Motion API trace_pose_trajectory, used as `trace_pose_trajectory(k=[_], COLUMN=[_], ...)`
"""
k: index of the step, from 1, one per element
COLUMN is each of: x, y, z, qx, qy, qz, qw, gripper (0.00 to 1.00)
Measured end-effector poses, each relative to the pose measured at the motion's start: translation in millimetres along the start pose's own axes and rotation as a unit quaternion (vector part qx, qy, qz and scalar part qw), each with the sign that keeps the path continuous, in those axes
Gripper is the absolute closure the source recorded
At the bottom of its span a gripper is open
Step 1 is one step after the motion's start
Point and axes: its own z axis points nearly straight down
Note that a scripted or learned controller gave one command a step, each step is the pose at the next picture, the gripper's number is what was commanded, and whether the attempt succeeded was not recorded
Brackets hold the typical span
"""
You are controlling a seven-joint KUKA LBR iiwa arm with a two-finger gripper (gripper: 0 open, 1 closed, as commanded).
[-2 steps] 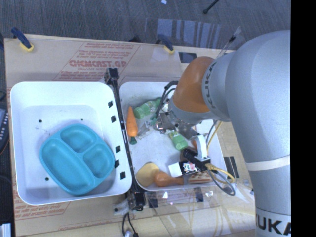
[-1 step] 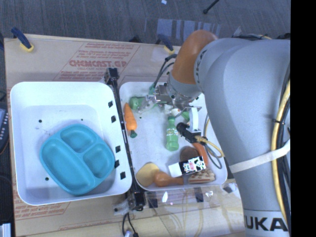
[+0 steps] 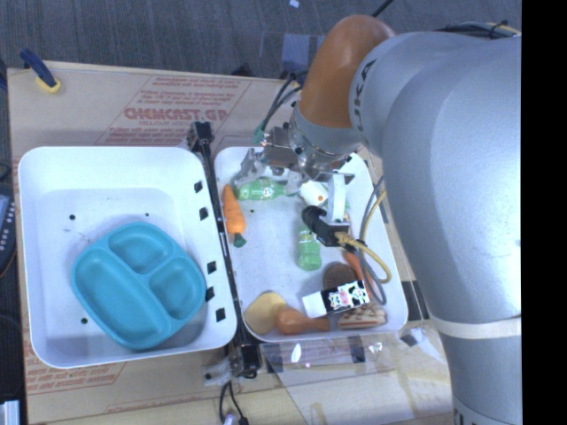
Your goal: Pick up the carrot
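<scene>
The carrot (image 3: pixel 233 212) is orange with a green stub at its lower end. It lies along the left wall of the right bin (image 3: pixel 266 264), near the divider. The arm comes in from the right, its orange band above the bin's far end. My gripper (image 3: pixel 276 168) hangs low over the bin's far part, just right of and beyond the carrot's top end. A green bottle (image 3: pixel 260 189) lies right under it. The carrot lies free in the bin, apart from the gripper.
The left bin (image 3: pixel 53 193) holds a blue divided plate (image 3: pixel 137 282). In the right bin lie a small green bottle (image 3: pixel 309 251), a white egg-like piece (image 3: pixel 313 191), a wooden spoon (image 3: pixel 279 315), a black-and-white box (image 3: pixel 338 299) and a bread-like piece (image 3: pixel 361 317).
</scene>
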Motion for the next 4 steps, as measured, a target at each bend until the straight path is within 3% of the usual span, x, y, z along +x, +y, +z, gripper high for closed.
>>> trace_pose_trajectory(k=[1, 4], x=[10.7, 10.3], y=[-23.1, -22.9], z=[8.6, 8.5], qx=[0.008, 0.008], qy=[0.000, -0.001], qz=[-0.138, -0.138], qw=[0.9904, 0.9904], gripper=[0.00, 0.00])
